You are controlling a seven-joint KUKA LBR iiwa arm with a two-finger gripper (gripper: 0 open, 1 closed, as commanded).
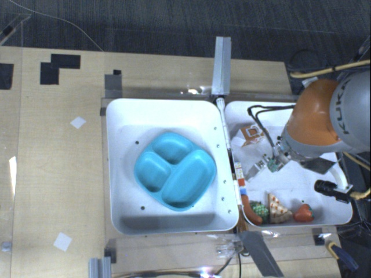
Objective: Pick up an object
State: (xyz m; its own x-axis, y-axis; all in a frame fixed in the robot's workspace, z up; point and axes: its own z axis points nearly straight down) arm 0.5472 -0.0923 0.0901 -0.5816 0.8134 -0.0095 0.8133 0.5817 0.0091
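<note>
Camera view finds my pincer (pixel 270 163) low in the right bin (pixel 345 213), my orange-banded wrist above it; from this slant I cannot tell its state, and I see nothing held in it. The pickable things lie close by: a small brown-and-white card (pixel 251 134) just up-left of the pincer, and, nearer the bin's front wall below it, a row of toy food — a sausage (pixel 250 210) with a green piece (pixel 260 211), a pizza slice (pixel 277 208) and a red piece (pixel 303 214) — well clear of my tip. Far to the pincer's left, across the divider, a blue three-part dish (pixel 175 170) sits in the left bin (pixel 119 155). The risk, as I judge it: the pincer stands over bare floor between card and food, so a descent here would catch nothing; the flat card could slip away, and the food crowds the wall.
</note>
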